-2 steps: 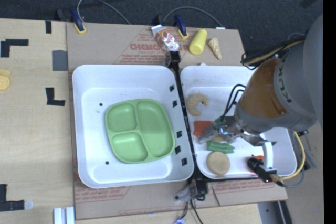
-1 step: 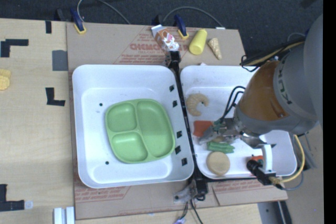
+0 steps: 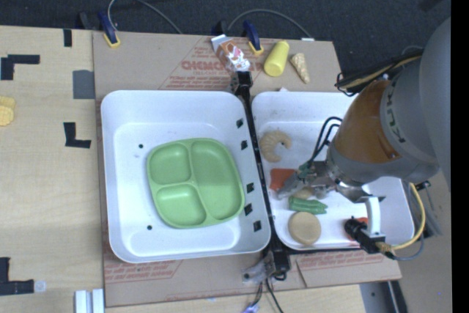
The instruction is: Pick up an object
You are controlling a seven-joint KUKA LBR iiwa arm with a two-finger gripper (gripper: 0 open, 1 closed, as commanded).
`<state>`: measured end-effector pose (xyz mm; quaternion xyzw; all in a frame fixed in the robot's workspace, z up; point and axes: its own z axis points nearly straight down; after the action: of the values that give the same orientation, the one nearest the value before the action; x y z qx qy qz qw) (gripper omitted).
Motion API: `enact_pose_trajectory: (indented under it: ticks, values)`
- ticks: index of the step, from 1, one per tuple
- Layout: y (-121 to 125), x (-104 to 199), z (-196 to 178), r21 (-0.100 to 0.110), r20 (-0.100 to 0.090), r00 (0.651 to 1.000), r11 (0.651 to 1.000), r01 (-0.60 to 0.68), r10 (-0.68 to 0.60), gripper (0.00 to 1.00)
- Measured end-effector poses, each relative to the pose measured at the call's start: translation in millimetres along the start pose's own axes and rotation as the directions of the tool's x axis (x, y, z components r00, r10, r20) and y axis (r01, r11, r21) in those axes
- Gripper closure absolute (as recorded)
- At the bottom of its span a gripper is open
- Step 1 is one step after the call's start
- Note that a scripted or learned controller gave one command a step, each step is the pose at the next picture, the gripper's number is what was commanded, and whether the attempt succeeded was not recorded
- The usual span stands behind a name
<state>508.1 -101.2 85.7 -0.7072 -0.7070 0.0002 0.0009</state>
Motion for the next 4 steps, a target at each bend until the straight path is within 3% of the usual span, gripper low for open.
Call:
enact_pose_trajectory:
  ticks: [3,4]
  values:
    - [-22,7,-1,-0.009,0.004,1.000,1.000,0.002,-0.002,0.00]
    - [34,-7,-1,-0.005,0.002,1.000,1.000,0.001,-0.001,0.00]
